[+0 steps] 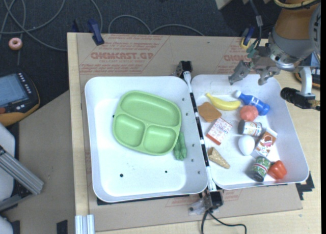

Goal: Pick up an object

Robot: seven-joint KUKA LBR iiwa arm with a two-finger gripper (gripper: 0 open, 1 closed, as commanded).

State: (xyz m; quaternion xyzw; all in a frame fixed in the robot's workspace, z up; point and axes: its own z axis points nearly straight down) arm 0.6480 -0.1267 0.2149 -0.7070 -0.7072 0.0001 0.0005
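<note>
Objects for picking lie crowded in the right bin (293,126), none yet chosen or lifted. Nearest the gripper (253,74) are a banana (222,101) and a blue bottle (253,102), touching or nearly touching end to end; just below them sit a red ball (248,113), a brown disc (209,111) and a red-and-white packet (219,130). Farther toward the bin's front edge are a small jar (251,128), a white egg (246,145), a printed carton (266,144), a dark can (260,168), a red pepper (277,170) and a wedge-shaped piece (219,158). The jaws stand apart, with nothing between them, poised above the bin's far rim, clear of the contents. The left bin (102,167) holds a green tray (146,122) with a green leafy item (180,146) beside it.

Likely failures, judged from this layout: a descent among the clustered items could put one finger on a neighbour, pushing it aside or pinching two things together. Round items such as the egg and ball may roll out as the jaws close. The bottle, lying on its side, could squirt free if taken off-centre. A descent begun this close to the rim risks striking the bin wall. Flat items, such as the disc and packet, offer little height to grip.
</note>
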